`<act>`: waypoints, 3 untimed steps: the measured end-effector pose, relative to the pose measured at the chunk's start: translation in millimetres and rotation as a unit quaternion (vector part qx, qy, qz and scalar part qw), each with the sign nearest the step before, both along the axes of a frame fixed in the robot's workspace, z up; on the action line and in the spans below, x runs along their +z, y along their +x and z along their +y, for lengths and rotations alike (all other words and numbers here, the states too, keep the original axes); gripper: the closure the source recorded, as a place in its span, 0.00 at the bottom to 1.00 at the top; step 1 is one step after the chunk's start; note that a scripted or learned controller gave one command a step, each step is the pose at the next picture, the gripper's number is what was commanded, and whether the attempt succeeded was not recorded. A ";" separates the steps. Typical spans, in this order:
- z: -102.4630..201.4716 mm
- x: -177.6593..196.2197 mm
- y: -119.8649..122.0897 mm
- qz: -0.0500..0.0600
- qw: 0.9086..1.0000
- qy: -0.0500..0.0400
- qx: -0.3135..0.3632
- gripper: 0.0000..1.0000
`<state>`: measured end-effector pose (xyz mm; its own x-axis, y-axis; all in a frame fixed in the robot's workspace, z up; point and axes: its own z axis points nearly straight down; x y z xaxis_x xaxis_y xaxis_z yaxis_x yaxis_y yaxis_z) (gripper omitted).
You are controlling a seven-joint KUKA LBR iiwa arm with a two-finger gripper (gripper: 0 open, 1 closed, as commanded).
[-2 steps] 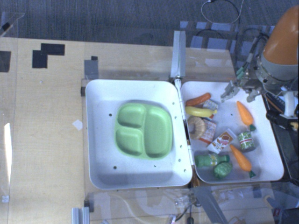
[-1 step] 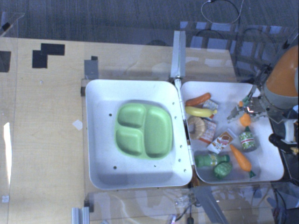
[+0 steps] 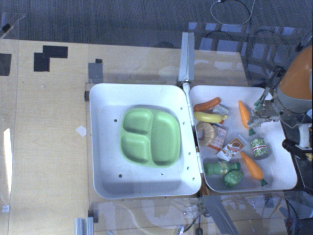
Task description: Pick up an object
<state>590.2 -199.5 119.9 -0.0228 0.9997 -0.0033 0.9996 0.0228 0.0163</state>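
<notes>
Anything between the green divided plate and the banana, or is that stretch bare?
In the camera view, bare white floor of the left bin, then the two bins' adjoining rims, lie between the green plate and the banana; no loose item sits there.

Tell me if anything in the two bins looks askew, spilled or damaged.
Nothing stands out. The green divided plate lies flat in the left bin; the toy foods lie loosely jumbled in the right bin, none spilled over its rim.
</notes>
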 end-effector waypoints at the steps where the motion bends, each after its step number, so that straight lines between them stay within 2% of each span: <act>1: 29.1 127.7 -17.0 0.004 0.998 0.001 -0.063 1.00; 2: 69.6 117.8 5.4 0.005 0.999 0.001 -0.033 1.00; 3: 86.9 23.5 34.5 0.007 1.000 0.001 0.025 1.00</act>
